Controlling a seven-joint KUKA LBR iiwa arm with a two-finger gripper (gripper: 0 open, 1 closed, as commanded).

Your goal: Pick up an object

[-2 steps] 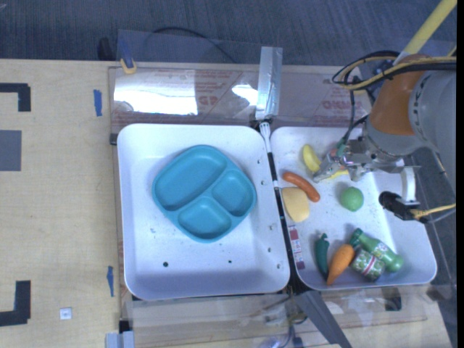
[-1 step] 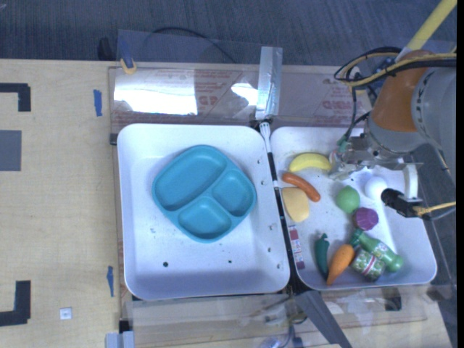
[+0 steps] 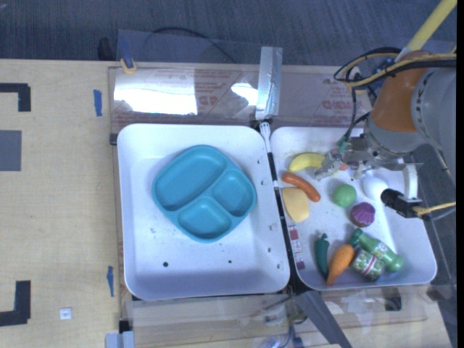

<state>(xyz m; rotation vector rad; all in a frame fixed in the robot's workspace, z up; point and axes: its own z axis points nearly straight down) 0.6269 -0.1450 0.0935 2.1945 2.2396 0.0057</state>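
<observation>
Down at the front of the right bin [image 3: 424, 263] lie a carrot [image 3: 339, 262], a dark green pepper [image 3: 321, 250] and a green bottle [image 3: 374, 254]. The carrot lies slanted, with its thin tip toward the front left and its fat end up toward the bottle, touching it. The pepper is just beside the carrot on the left. A little farther back sit a purple onion [image 3: 362, 213] and a round green ball of a fruit [image 3: 344, 193], near each other. Over by the wall between the two bins is a yellow lump of food [image 3: 296, 204], and a red hot dog [image 3: 301, 185] lies across its far edge, slanting from far left to near right. Behind the hot dog is a yellow banana [image 3: 307, 162], lying almost sideways across the bin. The pincer [image 3: 337, 162] is just to the right of the banana, low over the bin and very close to the banana's right end. I cannot tell if it is open or closed. The grey arm [image 3: 428, 114] with the orange band comes in from the right. In the left bin [image 3: 138, 194] sits a blue tray [image 3: 205, 192] with three parts. Both bins sit on the tan counter [image 3: 51, 216].
</observation>
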